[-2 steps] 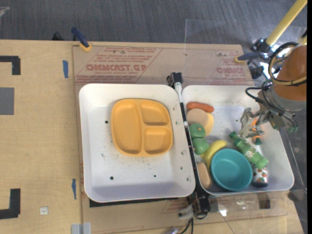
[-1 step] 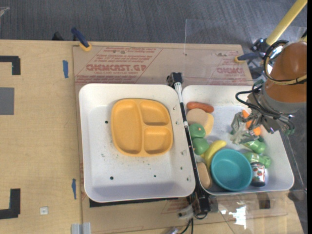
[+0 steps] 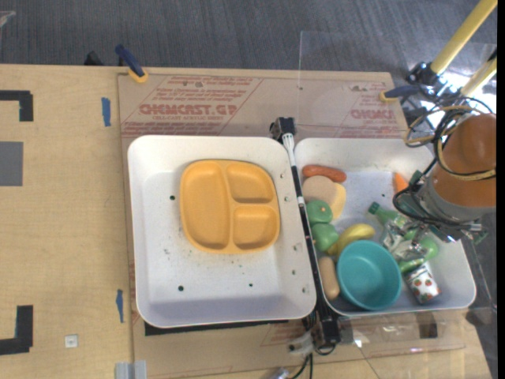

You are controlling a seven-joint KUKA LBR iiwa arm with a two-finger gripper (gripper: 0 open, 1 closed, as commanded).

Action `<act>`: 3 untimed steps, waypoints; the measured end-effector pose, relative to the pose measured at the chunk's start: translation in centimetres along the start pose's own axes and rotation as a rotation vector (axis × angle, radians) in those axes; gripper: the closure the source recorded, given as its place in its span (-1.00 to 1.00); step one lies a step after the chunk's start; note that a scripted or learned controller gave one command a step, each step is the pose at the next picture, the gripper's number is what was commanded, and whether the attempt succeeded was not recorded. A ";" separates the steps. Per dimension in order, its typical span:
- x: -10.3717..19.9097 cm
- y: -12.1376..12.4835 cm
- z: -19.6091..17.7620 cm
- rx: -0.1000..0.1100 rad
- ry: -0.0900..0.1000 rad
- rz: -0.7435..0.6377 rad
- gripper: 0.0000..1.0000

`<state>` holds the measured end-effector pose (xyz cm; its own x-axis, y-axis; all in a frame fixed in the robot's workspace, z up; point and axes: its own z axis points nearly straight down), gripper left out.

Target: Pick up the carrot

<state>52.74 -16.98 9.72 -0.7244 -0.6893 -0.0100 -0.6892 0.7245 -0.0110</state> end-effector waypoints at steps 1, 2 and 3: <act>0.7 -4.9 -13.1 0.006 -0.001 -0.148 1.00; -2.5 -4.9 -0.3 -0.003 -0.001 -0.313 1.00; -5.7 2.7 -9.4 0.001 -0.006 -0.263 1.00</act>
<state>54.84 -11.13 19.10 -0.5198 -0.8542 -0.0125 -0.8541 0.5200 -0.0152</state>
